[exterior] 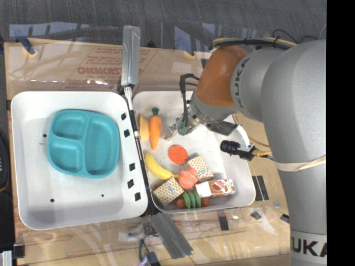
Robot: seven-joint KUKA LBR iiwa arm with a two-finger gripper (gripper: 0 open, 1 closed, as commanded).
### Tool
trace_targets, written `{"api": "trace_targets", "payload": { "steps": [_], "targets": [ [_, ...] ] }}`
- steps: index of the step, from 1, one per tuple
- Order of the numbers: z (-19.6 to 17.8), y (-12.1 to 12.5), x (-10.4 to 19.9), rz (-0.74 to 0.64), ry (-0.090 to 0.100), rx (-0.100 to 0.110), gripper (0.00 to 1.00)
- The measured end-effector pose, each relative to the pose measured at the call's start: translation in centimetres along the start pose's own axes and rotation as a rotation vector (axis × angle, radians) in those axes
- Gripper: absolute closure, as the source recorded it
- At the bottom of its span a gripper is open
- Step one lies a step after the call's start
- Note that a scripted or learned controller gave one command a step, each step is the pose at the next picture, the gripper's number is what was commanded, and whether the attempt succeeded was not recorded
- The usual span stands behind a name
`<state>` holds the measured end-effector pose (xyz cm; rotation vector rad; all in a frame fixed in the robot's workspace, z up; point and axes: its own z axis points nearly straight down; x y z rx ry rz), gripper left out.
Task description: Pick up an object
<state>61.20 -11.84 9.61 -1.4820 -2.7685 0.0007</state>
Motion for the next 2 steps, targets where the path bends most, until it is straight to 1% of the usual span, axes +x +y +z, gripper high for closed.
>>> {"api": "trace_targets", "payload": {
  "steps": [1, 2],
  "targets": [
    [0.0, 0.0, 0.0, 0.001, 0.0, 0.0, 0.0],
    [-5.5, -1.9, 3.0, -0.208, 0.001, 0.001, 0.0]
  ]
}}
